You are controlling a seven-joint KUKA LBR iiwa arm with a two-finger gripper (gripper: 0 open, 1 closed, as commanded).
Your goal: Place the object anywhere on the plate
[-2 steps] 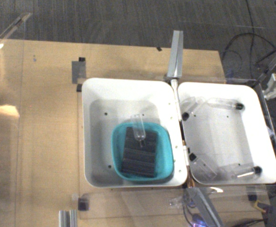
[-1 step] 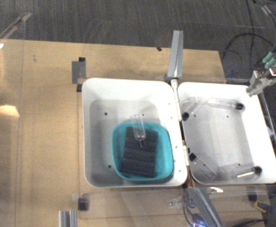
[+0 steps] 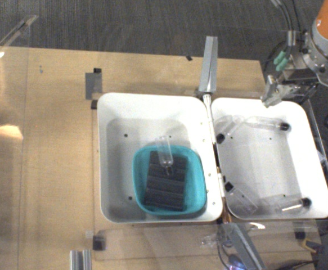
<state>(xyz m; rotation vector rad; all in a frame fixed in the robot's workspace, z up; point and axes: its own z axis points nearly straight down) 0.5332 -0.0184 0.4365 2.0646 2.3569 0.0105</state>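
- Teal plate (image 3: 197,176) sits in the lower part of the left bin (image 3: 113,151), low centre of frame.
- Dark ribbed block (image 3: 165,181) already lies on the plate, long side running roughly top to bottom, slightly tilted.
- Small clear piece (image 3: 166,153) at the block's upper end; too faint to tell what it is.
- Gripper (image 3: 272,96) is at upper right of frame, over the top rim of the right bin (image 3: 265,167), well apart from the plate.
- Nothing seen between its fingers; how far apart they are, cannot tell.
- Right bin holds 2 or 3 clear tube-like items with dark caps, near its corners.
- Judgement: placing step looks done, 1 object on plate, arm clear of it.
- Next move, if any: confirm block rests fully inside the plate rim; otherwise nothing more needed.
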